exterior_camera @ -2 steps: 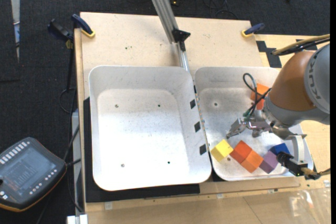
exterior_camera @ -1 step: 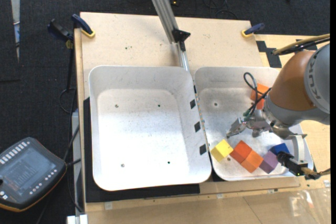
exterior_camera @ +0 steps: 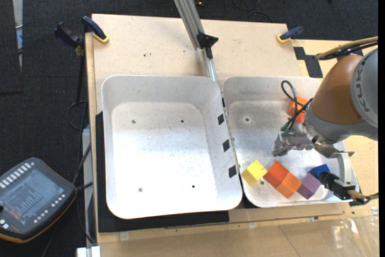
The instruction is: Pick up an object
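Observation:
My gripper hangs low in the right bin, below the arm's orange band. Just in front of it lies a row of blocks: a yellow block, an orange-red block, an orange block and a purple block. A blue block sits behind the purple one, partly under the arm. Another orange thing peeks out behind the wrist. The arm's body covers the fingertips, and nothing shows between them.
The left bin lies beside the right one, with a black-marked divider between them. A metal pole slants over the bench's back. Clamps sit at the bench's back corners. A pendant rests at the lower left.

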